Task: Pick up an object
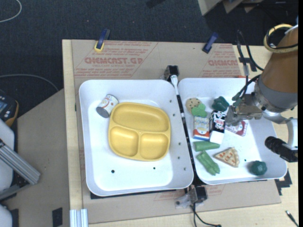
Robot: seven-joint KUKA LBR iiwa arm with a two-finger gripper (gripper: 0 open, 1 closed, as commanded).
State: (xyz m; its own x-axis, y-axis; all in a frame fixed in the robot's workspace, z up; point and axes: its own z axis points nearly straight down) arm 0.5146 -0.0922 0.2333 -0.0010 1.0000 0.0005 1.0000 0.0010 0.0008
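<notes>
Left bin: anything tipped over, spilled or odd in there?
One thing: the small can lies on its side in the left bin, against the far-left corner of the yellow divided tray. No spill visible.

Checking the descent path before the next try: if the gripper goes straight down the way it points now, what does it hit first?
Likely the red-and-white packet, which lies right under the gripper in the right bin. The small black-and-white toy sits just to its left in the camera view. Depth is unclear from this slant.
</notes>
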